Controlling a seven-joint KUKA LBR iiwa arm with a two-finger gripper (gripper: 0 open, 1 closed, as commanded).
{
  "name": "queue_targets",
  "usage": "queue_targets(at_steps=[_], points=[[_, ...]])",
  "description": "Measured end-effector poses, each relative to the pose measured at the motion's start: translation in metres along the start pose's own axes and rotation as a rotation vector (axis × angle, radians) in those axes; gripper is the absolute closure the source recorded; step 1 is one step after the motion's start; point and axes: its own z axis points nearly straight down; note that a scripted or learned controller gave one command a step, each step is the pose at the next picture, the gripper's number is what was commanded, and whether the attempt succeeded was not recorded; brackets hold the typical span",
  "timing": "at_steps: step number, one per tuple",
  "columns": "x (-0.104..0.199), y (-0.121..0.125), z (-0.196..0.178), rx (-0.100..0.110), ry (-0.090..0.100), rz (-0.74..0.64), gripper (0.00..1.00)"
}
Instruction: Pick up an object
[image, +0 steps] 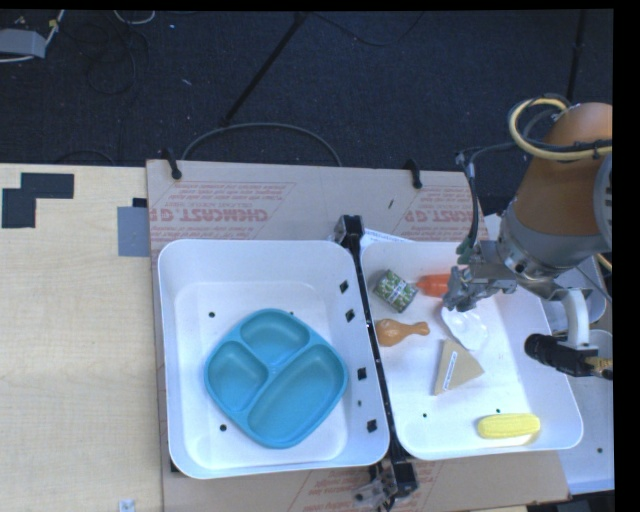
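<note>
Right bin (560, 420) holds the loose objects: a white crumpled piece (466, 328) near the middle, an orange carrot-like item (433, 285) up and to its left, a green patterned can-like object (395, 290) further left near the divider, a tan drumstick-shaped toy (401, 331) below the can, a beige wedge (455, 367) just below the white piece, and a yellow corn-like piece (508, 427) well apart near the bin's lower right corner. The end effector (468, 292) is down inside the right bin, between the orange item and the white piece, just above the white piece — contact can't be confirmed from this slanted angle. Finger state: cannot tell, the dark metal parts blur together, and nothing is visibly pinched between them. The grey arm with orange band (565, 170) comes in from the right, with a yellow cable looped at its top. Left bin (185, 270) contains a blue divided plate (276, 377), sitting flat, tilted diagonally — three compartments visible. Both bins rest on a cardboard sheet (250, 200) with red printing, on the light wood table (70, 340).
</note>
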Motion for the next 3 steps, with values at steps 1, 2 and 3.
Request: queue_targets(at_steps=[1, 2, 3], points=[[0.053, 0.009, -0.004, 0.004, 0.002, -0.004, 1.00], [0.107, 0.008, 0.012, 0.007, 0.001, -0.002, 1.00], [0.165, 0.003, 0.018, 0.008, 0.001, -0.003, 1.00]])
